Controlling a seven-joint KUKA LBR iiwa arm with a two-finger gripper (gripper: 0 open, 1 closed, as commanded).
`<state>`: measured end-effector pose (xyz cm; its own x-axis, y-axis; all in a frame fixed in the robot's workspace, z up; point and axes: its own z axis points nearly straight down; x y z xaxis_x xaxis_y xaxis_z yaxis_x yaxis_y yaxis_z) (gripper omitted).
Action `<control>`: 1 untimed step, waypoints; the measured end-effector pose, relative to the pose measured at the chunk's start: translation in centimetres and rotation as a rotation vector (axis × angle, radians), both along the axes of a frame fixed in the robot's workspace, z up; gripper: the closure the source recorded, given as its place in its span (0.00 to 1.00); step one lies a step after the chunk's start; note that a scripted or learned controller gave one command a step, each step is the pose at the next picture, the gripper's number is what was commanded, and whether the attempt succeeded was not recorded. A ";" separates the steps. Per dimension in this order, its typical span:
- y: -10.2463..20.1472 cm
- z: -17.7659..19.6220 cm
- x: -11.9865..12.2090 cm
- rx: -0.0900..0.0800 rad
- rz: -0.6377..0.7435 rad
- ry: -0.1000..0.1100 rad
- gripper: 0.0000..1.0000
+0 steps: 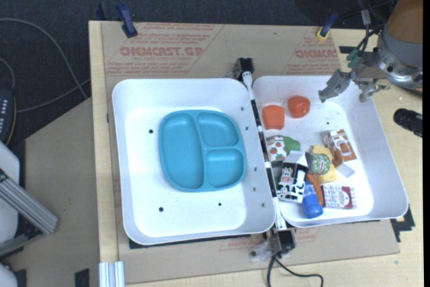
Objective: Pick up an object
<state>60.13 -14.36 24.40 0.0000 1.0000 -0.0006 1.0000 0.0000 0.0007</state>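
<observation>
Your claw (349,85) is up at the far right corner of the right bin (386,144), fingers spread apart, one finger (332,87) angled toward the bin's middle, and nothing between them. It's over bare white floor there, touching none of the objects. Nearest to it you've got the orange ball (299,105), with the orange cup (273,116) just beside that. The rest sits nearer the front: a green packet (285,144), the blue bottle (311,203), and cartons packed close together. Open floor runs along the right wall. Over in the left bin (134,205), the blue divided tray (201,149) lies flat in the centre.
</observation>
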 end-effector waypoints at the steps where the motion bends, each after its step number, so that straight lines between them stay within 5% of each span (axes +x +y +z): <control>1: 2.4 -13.1 6.4 0.002 0.000 0.003 0.00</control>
<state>66.57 -11.94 11.25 -0.0005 1.0000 0.0009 1.0000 0.0005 -0.0023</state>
